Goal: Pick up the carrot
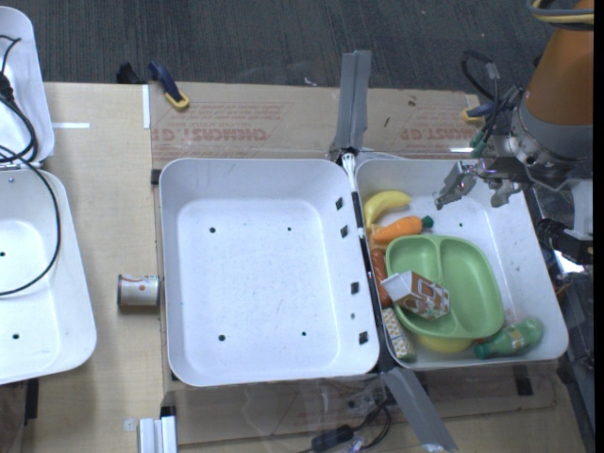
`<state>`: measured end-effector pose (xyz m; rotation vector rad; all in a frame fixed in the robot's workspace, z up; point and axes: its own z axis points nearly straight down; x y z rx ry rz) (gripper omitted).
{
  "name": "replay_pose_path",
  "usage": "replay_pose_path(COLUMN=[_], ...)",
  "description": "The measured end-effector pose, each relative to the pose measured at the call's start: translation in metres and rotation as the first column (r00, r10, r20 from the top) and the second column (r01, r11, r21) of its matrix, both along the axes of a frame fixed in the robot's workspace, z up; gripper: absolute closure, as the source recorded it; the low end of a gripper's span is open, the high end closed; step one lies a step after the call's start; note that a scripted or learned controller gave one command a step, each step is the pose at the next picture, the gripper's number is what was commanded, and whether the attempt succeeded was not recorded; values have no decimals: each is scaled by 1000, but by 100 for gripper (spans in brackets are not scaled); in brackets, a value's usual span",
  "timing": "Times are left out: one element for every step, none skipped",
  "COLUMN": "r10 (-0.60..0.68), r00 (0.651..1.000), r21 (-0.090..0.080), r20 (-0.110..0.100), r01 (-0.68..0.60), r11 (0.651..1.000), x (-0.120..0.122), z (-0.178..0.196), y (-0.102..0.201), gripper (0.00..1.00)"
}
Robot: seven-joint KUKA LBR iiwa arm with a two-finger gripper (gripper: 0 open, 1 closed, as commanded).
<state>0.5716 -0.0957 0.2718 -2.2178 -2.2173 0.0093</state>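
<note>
- The carrot (pixel 398 227) lies in the right bin (pixel 528 243), close to that bin's left wall and toward its far end, nearer the table's far edge than its near one.
- It sits just on the near side of a banana (pixel 385 203) and touches, or nearly touches, the far rim of a green divided dish (pixel 472 276); I cannot tell which.
- The carrot's long axis runs roughly left to right across the bin, tilted slightly, with its green top pointing right toward the middle of the bin.
- The gripper (pixel 472 185) hangs over the far part of the same bin, to the right of the carrot and a little farther back.
- From the gripper, then, the carrot lies to the left and slightly toward the near edge, with bare bin floor between them.
- The fingers look spread apart, one prong reaching left and one right, with nothing between them.
- As a judgement, the approach has yet to close on the carrot: the gripper needs to shift left and drop.
- Closing across the carrot's narrow width should work better than along its length.
- The banana and the dish rim crowd the carrot on two sides, so a finger could nudge either one.
- The left bin (pixel 260 267) plays no part in this grasp.
</note>
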Motion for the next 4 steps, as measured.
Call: replay_pose_path(r10=[103,353,349,349], r00=[995,935,937,937], r21=[0,-5,-8,-9], r20=[5,13,16,15], r01=[-103,-353,-348,-349], r11=[995,935,937,937], x=[12,22,22,22], z=[-172,-175,-166,-167], y=[-15,-2,-4,-5], gripper=[0,0,100,0])
